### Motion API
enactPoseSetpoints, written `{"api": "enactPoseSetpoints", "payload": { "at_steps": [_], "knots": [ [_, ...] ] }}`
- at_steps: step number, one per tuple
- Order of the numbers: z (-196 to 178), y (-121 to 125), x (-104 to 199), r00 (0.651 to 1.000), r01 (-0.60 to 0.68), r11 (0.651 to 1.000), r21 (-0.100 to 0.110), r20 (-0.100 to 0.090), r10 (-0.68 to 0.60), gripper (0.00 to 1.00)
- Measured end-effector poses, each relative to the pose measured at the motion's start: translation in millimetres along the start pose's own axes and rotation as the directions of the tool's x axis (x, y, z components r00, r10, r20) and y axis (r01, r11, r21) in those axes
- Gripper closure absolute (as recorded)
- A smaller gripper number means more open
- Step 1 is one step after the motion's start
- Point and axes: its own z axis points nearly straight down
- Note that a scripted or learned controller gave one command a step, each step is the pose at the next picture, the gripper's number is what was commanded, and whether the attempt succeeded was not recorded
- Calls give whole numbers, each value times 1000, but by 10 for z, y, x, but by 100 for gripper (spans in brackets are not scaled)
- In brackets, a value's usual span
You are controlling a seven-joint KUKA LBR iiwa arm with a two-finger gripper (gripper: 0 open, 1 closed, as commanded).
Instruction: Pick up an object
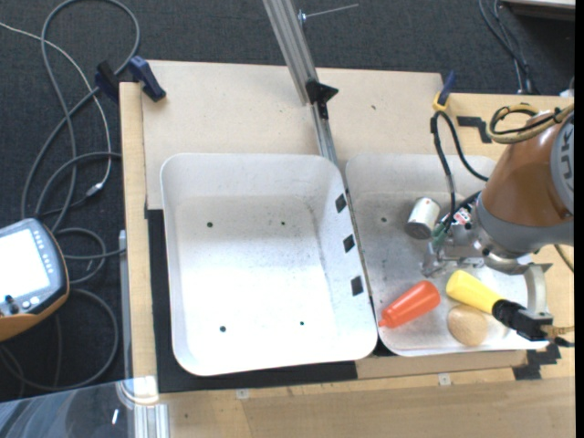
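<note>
The right bin [383, 190] holds three things near its front edge. An orange-red cone-shaped object [411, 304] lies at front centre. A yellow object with a black tip [476, 292] lies slantwise to its right, and a tan rounded lump [468, 327] sits just in front of that. My gripper [440, 261] hangs low over the bin floor, just behind the yellow object and behind and right of the orange one. Nothing shows in its grasp. The grey and orange arm [529, 194] covers the bin's right part.
The left bin [182, 190] stands beside the right one, with a slanted metal rail [292, 44] running down between them. A small silver-white cylinder [422, 217] sits next to the wrist; I cannot tell if it lies loose. Cables hang behind the arm.
</note>
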Motion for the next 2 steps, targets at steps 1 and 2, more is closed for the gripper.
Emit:
{"api": "enactPoseSetpoints", "payload": {
  "at_steps": [1,2],
  "knots": [
    [-445,-6,56,1000,2,1000,-5,3,-2,100],
    [-962,-72,116,1000,2,1000,-6,3,-2,100]
  ]
}}
